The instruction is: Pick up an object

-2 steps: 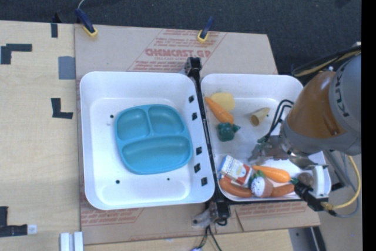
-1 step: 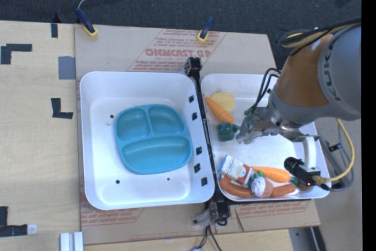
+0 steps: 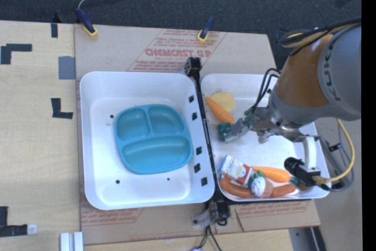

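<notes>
The gripper sits low inside the right bin, reaching toward its left wall, and whether it is wide or narrow cannot be told from this slanted view, nor whether anything sits in it. Just up and left of it lies an orange toy carrot, set at a slant, with a pale yellow round piece touching its upper end. Below the gripper, along the bin's near edge, is a cluster: a small red and white carton, a second orange carrot, a white round item, and a reddish sausage. The grey arm enters from the right. The left bin holds a blue divided plate.
</notes>
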